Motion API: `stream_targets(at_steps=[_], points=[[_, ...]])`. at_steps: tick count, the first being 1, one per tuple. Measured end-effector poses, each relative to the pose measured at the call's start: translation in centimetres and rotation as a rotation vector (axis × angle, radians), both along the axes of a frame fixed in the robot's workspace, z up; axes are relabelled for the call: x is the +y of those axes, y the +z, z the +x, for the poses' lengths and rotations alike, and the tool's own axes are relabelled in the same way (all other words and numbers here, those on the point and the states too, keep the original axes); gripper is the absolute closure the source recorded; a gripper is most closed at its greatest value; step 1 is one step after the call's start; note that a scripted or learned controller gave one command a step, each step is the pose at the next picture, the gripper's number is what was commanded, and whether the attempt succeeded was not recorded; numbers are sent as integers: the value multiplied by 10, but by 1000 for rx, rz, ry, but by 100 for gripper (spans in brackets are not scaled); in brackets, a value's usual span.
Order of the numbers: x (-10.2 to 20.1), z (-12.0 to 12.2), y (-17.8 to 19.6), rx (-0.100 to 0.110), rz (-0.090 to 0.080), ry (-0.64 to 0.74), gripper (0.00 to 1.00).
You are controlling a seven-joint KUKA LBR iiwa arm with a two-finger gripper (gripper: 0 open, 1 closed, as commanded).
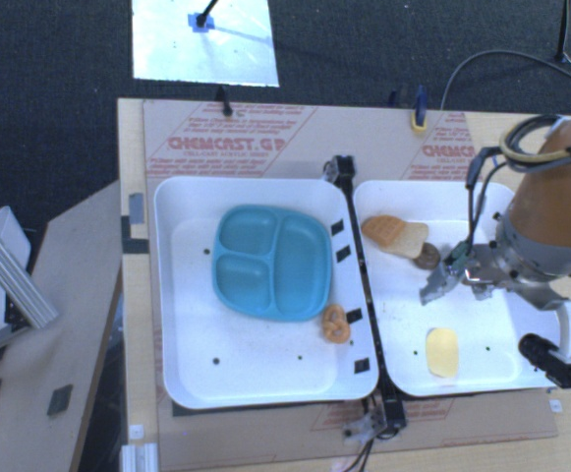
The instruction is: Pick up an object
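Hovering over the right bin (403, 386), the gripper (440, 281) is hanging beside a brown lump (428, 256) and tan bread piece (393, 234); how wide it is open, I cannot tell. A yellow slice (442, 351) is lying below.

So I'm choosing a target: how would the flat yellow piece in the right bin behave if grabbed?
The yellow piece lies flat and thin on the right bin floor, so it probably offers little edge to grip. It looks small, likely light, and may slide when pushed. It seems unlikely to roll.

arm (560, 205) cut off at right edge, tool (440, 281) fingers indistinct
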State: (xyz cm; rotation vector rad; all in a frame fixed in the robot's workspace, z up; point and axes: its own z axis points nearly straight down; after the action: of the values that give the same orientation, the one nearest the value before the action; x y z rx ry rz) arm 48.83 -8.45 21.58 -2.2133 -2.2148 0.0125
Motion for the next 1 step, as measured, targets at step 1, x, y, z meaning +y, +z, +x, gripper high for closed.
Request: stream_targets(at_steps=[1], points=[[0, 3, 6, -13, -1, 3, 0]])
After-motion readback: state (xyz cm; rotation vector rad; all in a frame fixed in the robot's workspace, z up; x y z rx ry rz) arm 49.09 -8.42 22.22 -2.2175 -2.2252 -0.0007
